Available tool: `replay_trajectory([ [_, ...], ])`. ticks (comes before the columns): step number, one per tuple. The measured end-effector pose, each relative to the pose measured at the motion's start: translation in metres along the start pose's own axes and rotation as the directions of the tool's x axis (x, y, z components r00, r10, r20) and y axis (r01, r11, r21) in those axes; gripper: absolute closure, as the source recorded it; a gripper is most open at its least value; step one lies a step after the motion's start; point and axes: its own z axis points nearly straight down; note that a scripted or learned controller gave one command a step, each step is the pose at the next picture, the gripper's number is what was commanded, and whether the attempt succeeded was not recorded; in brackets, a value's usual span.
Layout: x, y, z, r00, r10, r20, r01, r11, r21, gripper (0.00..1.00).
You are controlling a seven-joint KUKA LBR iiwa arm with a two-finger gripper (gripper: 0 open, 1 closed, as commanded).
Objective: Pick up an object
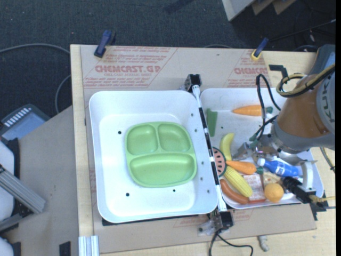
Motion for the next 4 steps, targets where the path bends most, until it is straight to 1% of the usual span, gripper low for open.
replay_trajectory([
  [1, -0.029, 0.069, 0.000, 1.000, -0.002, -0.001, 0.002, 1.000, -0.001, 0.00],
  [2, -0.045, 0.007, 0.003, 1.000, 0.000, -0.003, 0.000, 1.000, 0.008, 0.00],
  [3, 0.011, 0.073, 0.003, 1.000, -0.002, -0.003, 0.002, 1.000, 0.005, 0.00],
  [4, -0.093, 0.064, -0.100, 1.000, 0.000, -0.001, 0.000, 1.000, 0.005, 0.00],
])
